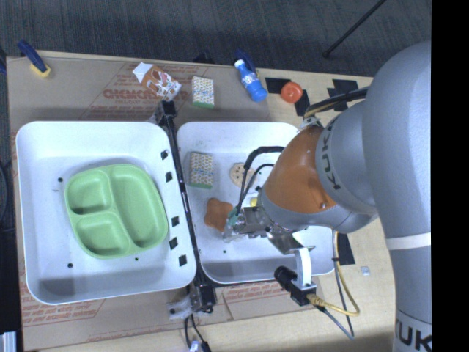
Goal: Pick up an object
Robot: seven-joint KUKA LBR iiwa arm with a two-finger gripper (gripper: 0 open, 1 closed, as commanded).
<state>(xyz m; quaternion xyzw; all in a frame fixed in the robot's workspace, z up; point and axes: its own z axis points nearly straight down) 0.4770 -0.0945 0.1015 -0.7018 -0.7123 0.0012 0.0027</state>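
In the right bin (220, 134) lie a brown lump (215, 213), a small patterned block (201, 169) and a round tan biscuit-like piece (237, 172). My gripper (236, 224) is lowered into this bin, right beside the brown lump's right edge and seemingly touching it. The wrist with its orange band (297, 178) hangs over the bin's right half and hides the floor beneath. I see nothing lifted off the bin floor.
The left bin (37, 145) holds a green divided plate (113, 210). On the bench behind the bins are a blue bottle (250, 81), an orange ball (292, 92), a patterned block (203, 92), a snack packet (155, 81) and a blue clip (33, 59).
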